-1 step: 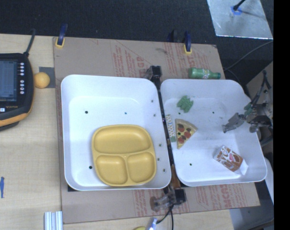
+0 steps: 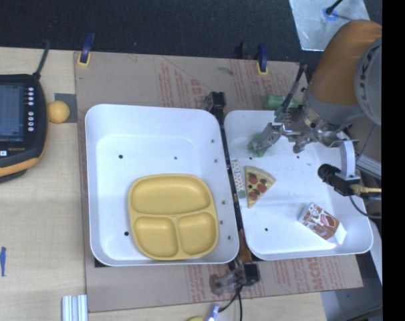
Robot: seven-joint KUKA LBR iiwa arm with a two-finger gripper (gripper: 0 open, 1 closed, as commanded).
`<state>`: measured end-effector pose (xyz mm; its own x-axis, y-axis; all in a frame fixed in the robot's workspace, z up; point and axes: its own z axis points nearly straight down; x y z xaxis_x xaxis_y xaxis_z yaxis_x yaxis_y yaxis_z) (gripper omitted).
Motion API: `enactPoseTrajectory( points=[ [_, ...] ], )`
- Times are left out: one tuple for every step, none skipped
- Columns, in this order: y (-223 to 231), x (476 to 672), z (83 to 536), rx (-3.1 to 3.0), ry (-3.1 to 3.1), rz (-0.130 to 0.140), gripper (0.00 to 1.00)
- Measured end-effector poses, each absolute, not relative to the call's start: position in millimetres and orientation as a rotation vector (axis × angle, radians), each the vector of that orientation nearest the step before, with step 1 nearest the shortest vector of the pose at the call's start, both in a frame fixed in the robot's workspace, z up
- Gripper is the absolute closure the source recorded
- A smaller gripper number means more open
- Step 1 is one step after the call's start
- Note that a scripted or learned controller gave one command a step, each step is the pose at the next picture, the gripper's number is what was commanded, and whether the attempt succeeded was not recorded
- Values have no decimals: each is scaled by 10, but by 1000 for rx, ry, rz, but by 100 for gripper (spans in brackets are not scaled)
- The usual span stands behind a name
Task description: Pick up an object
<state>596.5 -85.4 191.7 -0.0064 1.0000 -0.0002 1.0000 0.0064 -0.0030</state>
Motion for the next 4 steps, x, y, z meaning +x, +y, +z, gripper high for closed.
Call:
enactPoseTrajectory(
  points=[
    [-923,5925,908,-2214,-2225,8,0],
    [-1008,6548,1345,-2217,-2225,0,0],
    [-918,6558,914,-2214,-2224,5,0],
    [-1164,5595,1002,-2215,-2224,6,0]
  ],
)
